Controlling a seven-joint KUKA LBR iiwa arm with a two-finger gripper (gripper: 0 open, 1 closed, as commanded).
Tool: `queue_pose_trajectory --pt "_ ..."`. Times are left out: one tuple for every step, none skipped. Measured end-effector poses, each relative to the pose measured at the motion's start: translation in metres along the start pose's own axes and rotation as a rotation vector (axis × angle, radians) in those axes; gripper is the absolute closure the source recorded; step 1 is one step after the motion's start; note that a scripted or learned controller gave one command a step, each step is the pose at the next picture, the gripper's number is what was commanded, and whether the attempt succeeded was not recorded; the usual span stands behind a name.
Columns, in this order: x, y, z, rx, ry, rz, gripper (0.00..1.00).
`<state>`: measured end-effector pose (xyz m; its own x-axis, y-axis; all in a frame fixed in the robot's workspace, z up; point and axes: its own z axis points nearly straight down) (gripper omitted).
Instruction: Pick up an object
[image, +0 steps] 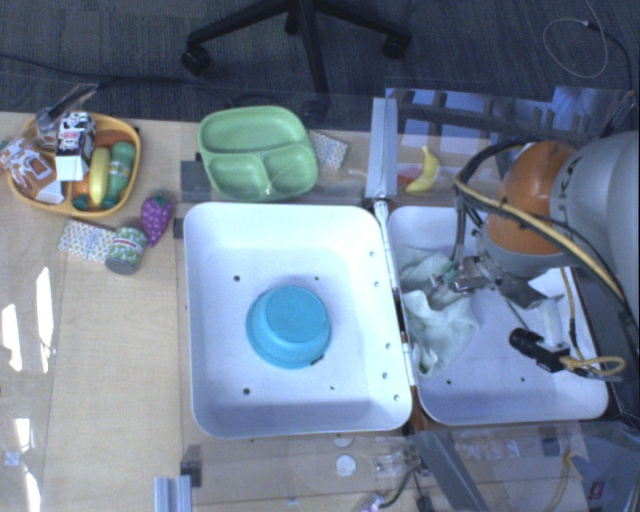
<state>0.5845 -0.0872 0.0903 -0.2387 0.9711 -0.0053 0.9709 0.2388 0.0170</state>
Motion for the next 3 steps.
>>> queue_pose_trajectory --pt "-0.017 0.069 0.002 0.005 0.001 0.071 0.00" --pt "-0.015 0.072 -0.010 0.001 0.000 0.065 1.00" --pt "0.055 0.103 -0.095 0.012 0.003 0.154 1.00"
